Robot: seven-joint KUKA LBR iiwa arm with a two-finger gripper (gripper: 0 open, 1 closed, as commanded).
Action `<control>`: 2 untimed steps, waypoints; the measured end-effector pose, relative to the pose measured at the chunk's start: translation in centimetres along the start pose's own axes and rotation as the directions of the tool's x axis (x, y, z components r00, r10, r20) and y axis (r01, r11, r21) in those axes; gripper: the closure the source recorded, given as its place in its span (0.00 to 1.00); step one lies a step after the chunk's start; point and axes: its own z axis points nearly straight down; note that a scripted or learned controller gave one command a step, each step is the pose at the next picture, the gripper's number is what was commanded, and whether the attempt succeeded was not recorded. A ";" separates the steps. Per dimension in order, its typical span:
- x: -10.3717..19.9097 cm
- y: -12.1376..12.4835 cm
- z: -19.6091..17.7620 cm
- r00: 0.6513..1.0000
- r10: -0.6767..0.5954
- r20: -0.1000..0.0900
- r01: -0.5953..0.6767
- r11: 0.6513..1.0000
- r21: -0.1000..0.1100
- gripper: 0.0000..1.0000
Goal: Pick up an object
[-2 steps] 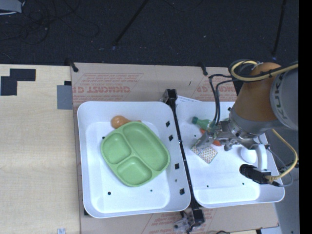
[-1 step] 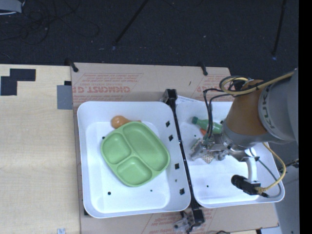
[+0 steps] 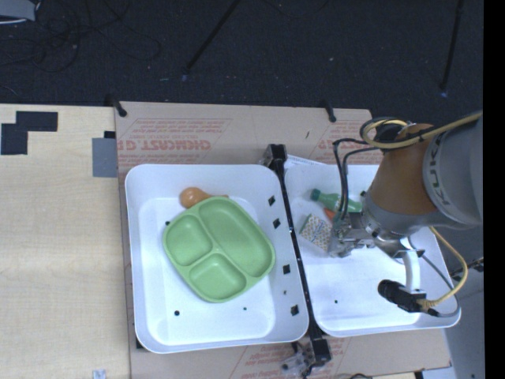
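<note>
Green divided plate (image 3: 218,249) in left bin (image 3: 150,306); jaws (image 3: 341,242), state indiscernible, low in right bin (image 3: 355,314) beside patterned packet (image 3: 315,231).

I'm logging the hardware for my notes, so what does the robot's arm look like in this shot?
The arm is a thick grey cylinder with an orange band above the wrist. Black and yellow cables loop around that band. Lower down sit metallic parts and a white bracket.
</note>
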 end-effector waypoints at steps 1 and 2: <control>-0.3 -0.6 -4.4 1.000 -0.002 0.002 0.002 1.000 -0.008 1.00; -0.4 -0.5 -9.7 1.000 -0.008 0.002 0.008 1.000 -0.010 1.00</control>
